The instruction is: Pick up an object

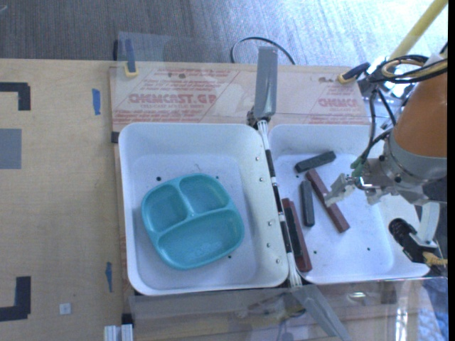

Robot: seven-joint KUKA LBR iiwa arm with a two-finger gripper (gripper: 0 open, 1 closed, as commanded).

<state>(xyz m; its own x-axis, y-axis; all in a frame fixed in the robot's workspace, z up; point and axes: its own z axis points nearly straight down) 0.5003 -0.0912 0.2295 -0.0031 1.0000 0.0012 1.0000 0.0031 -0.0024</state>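
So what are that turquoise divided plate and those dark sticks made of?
The turquoise three-compartment plate looks like moulded plastic: even colour, soft sheen, rounded rims. The dark grey bars look matte, perhaps rubber or plastic. The reddish-brown bars could be wood or plastic; the view leaves that open.

My surface (57,226), pale wood marked with black and blue tape. Two white bins rest on it side by side: the left bin (135,148) and the right bin (377,254). A printed sheet (178,94) lies behind them.
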